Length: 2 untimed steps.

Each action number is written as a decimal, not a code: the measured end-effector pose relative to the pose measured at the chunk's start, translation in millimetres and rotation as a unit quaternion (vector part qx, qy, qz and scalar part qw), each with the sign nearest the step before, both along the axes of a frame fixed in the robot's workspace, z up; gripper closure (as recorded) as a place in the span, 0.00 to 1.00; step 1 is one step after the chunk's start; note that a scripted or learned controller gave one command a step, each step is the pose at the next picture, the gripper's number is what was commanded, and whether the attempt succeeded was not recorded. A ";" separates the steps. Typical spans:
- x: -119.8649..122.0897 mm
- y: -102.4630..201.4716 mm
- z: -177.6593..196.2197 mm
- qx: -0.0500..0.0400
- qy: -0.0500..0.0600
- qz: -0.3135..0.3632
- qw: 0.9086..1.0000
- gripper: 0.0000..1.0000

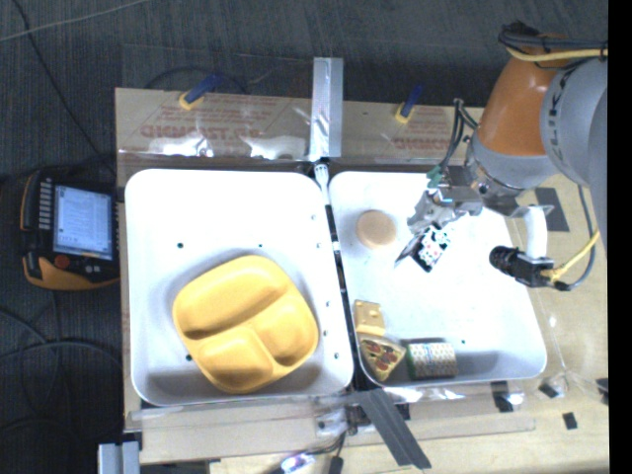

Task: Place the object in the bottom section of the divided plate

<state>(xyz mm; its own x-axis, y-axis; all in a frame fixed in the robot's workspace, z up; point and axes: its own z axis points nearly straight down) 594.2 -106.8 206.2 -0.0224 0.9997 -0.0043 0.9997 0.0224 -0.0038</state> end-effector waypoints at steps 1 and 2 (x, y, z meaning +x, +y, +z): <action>0.1 -0.1 0.2 0.000 0.000 0.000 1.000 0.00; -9.0 83.8 17.9 0.002 -0.001 0.085 0.996 0.00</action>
